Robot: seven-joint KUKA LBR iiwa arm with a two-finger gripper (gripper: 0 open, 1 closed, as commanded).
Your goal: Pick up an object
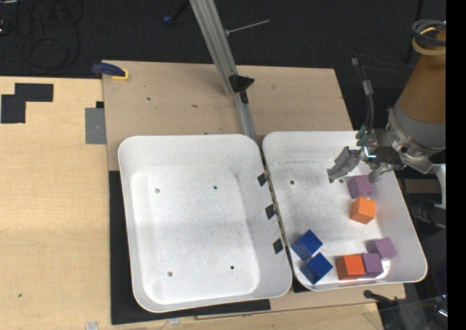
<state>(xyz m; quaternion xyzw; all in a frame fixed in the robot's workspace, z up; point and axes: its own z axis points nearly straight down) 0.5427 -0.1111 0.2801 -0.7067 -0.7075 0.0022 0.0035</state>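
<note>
Purple block (360,187) lies in right bin (320,154), just beside gripper (357,167); fingers spread, holding nothing; orange block (363,210) lies near below.

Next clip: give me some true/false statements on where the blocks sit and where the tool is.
1. All blocks lie in the right bin. True.
2. Two blue blocks sit near that bin's left wall. True.
3. The tool hangs over the left bin. False: it hangs over the right bin, beside a purple block.
4. An orange block lies just below that purple block in the view. True.
5. A green block sits in the right bin. False: the blocks there are blue, orange, purple and red.
</note>
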